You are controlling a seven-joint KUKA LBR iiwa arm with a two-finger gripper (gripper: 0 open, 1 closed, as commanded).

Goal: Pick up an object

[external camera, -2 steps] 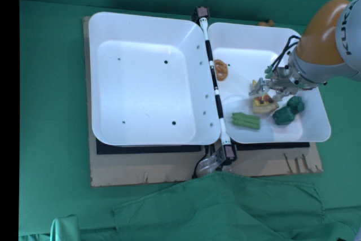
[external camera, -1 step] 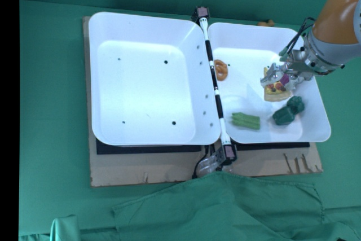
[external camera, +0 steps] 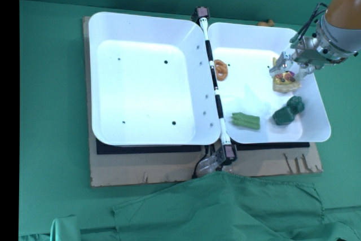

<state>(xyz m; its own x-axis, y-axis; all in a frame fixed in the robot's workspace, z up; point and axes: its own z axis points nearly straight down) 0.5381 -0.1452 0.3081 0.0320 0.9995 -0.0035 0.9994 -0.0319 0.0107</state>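
My gripper (external camera: pixel 289 68) hangs low over the right bin (external camera: pixel 248 59), near its far right side. Directly under it, and touching or nearly touching it, lies a yellow pizza-slice toy (external camera: pixel 285 84) with coloured toppings. An orange pretzel (external camera: pixel 220 69) sits by the bin's left wall. A light green bean pod (external camera: pixel 246 120) lies near the front. A dark green leafy vegetable (external camera: pixel 288 110) rests at the front right, just below the pizza slice.
The left bin (external camera: pixel 146 79) stands beside the right one, with a black-and-white divider bar (external camera: pixel 213 79) between them. A small orange item (external camera: pixel 265 23) lies on the bench behind the right bin. Green cloth (external camera: pixel 225 206) bunches up in front.
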